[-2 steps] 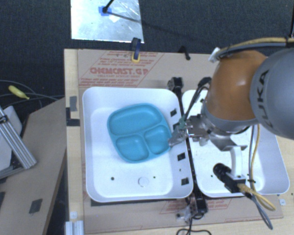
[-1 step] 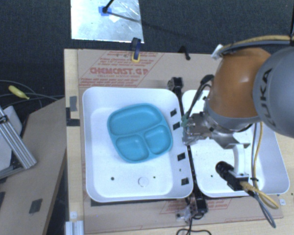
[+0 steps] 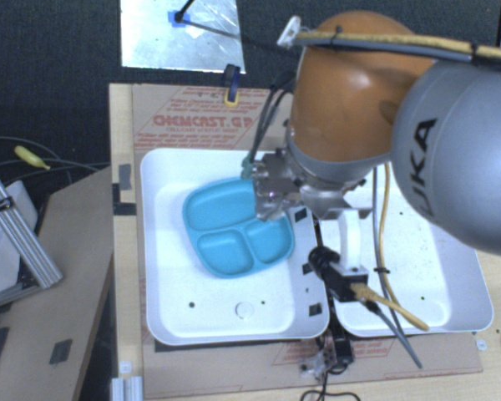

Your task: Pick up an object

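In the left bin, a blue plate with three compartments lies a little toward the bin's far right corner, tilted slightly. At the plate's right edge, near its far corner, the gripper hangs low over the rim; whether it is apart or together I cannot tell, as the wrist hides it. The right bin lies under the grey arm. The step in hand looks like the reach to grasp; next, a firm pinch on the rim, then a straight lift.
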`<state>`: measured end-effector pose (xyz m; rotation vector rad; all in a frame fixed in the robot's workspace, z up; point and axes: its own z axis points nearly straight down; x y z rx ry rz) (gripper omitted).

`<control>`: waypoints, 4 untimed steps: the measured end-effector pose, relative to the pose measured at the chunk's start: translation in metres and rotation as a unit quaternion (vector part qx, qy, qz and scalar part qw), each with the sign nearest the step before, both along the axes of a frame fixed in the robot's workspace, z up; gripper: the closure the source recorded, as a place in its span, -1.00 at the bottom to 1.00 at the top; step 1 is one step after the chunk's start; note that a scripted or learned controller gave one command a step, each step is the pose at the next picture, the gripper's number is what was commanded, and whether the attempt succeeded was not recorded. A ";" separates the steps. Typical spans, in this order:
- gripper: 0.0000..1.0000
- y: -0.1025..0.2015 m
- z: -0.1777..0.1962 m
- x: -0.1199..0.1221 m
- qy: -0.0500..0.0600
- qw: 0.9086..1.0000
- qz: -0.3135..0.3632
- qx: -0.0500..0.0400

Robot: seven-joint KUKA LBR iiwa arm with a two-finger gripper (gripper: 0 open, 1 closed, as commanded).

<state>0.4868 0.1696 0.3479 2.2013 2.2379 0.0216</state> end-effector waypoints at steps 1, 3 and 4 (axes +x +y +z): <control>1.00 -0.028 0.135 0.037 -0.004 1.000 -0.006 -0.002; 1.00 -0.026 0.149 0.036 0.002 1.000 0.001 -0.003; 1.00 -0.026 0.160 0.036 0.001 1.000 0.004 -0.002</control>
